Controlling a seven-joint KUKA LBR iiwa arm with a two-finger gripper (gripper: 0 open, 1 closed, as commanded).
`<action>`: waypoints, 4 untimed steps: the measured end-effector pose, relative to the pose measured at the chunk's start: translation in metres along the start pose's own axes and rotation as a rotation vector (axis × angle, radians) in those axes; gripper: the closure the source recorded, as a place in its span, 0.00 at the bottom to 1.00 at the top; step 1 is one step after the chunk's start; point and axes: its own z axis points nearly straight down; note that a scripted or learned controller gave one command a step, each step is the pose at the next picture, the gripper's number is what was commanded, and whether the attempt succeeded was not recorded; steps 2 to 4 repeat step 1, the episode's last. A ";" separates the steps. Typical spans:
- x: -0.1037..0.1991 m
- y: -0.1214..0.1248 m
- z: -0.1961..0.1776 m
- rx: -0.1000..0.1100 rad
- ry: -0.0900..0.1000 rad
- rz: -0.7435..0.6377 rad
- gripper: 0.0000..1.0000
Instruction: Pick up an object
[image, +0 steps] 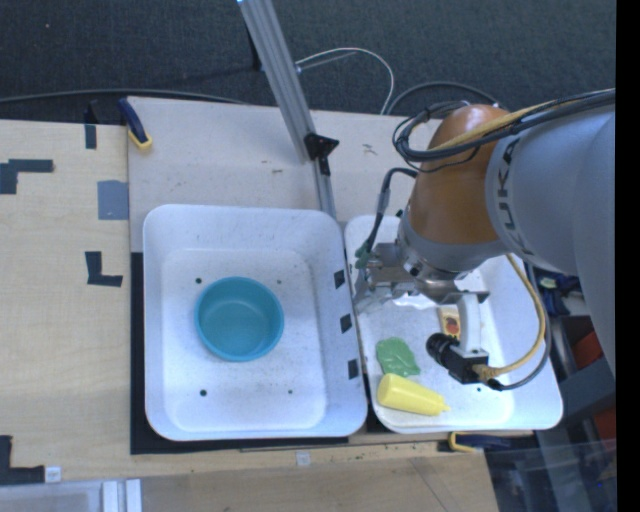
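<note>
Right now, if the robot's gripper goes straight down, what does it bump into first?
Probably the bare white floor of the right bin. The gripper hangs above its upper left corner; the green object and yellow object lie lower down. Depth is uncertain.

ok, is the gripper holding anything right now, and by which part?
Cannot be told. The gripper sits low in the right bin, its tips hidden under the wrist. The green piece and yellow object lie apart from it.

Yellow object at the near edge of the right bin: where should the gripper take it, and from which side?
The yellow object lies flat, long axis left to right, thick at its left end and tapering to the right. I'd come straight down and close across the thick left half, fingers on its two long sides. The green piece sits just behind it, so keep the far finger tight in.
</note>
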 end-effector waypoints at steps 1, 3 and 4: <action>0.060 -0.017 0.005 0.000 0.001 -0.001 1.00; 0.060 -0.017 0.005 0.000 0.001 -0.001 1.00; 0.060 -0.017 0.005 0.000 0.001 -0.001 1.00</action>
